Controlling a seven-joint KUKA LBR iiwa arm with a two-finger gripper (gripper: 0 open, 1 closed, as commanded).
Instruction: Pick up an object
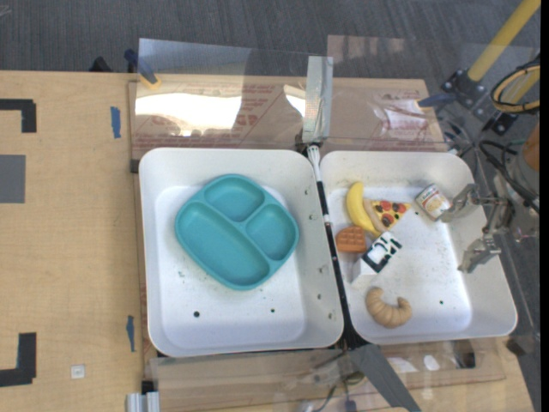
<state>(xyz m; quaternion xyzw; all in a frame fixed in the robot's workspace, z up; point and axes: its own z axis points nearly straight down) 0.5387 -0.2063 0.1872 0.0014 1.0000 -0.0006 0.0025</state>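
The right bin (493, 316) holds a yellow banana (358, 207), a toy pizza slice (390, 212), a small can (431, 201) lying on its side, an orange waffle-like piece (351, 239), a black-and-white block (381, 251) and a tan croissant (388, 307). My gripper (470, 230) hangs over the bin's right side, fingers pointing left. It is open with nothing between the fingers. One fingertip (461, 203) is just right of the can, apart from it.
In the left bin (163, 316) lies a teal divided plate (237, 231). A metal divider (326, 230) separates the two bins. Clear plastic sheets stand behind them, and cables and a yellow pole (506, 33) crowd the far right.
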